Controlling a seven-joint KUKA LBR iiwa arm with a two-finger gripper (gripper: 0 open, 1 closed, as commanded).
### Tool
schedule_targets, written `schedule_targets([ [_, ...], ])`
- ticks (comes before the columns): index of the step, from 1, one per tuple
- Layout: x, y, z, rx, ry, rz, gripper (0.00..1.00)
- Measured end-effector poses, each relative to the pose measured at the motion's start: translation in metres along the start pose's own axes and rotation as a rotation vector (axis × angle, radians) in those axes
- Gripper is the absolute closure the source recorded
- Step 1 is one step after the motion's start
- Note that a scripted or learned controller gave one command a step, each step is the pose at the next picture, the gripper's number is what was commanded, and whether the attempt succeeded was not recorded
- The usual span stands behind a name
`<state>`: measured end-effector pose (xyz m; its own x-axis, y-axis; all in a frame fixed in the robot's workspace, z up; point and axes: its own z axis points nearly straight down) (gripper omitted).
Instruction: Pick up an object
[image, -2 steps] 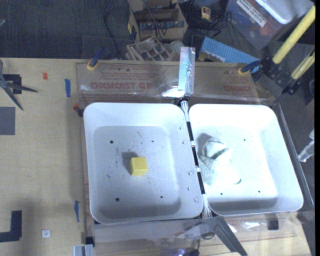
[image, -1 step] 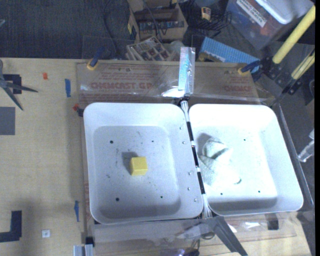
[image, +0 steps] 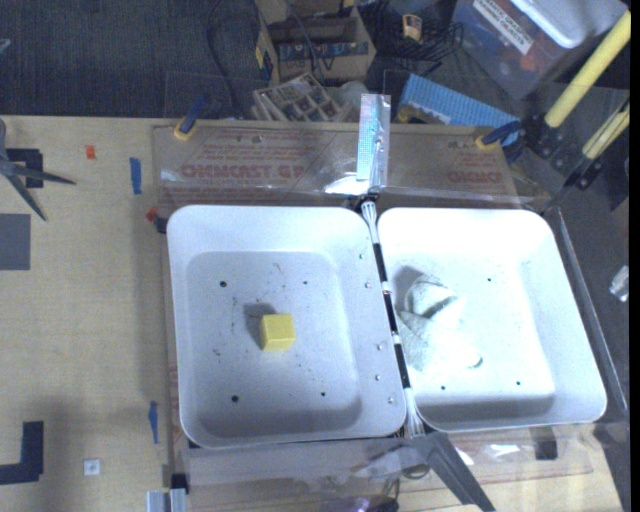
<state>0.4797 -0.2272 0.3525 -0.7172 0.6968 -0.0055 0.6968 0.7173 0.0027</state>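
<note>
1. Nearest to the camera is the front rim of the first white bin (image: 300, 432), smooth moulded plastic with rounded corners and a shallow, flat floor.
2. On this floor lies one yellow block (image: 278, 332), roughly cube-shaped with a matte surface. It is a little to the view's left of the floor's middle and touches no wall. This block is my landmark.
3. Around the block the floor has several small dark dots and some fine scratches or specks.
4. To the view's right of the block stands the second white bin (image: 520, 405), of the same shape. The two bins touch along one seam, so there are two bins in total.
5. In the second bin, close to the seam and about level with the block, lies one crumpled whitish object (image: 432, 305). It looks soft and wrinkled, with grey folds. What material it is I cannot tell.
6. Behind the block, beyond the bins, lies one clear plastic sheet (image: 250, 160) with faded red letters.
7. Far to the view's left of the block is the pale wooden bench (image: 80, 330), which carries two short blue marks.
8. About the gripper: whether it is spread or pressed together, I cannot tell.
</note>
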Motion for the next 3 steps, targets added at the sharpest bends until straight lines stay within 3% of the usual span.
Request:
schedule_targets([
  [2, 0.134, 0.140, -0.083, 0.003, 0.003, 0.540, 1.00],
  [3, 0.173, 0.175, 0.169, 0.008, 0.006, 0.703, 1.00],
])
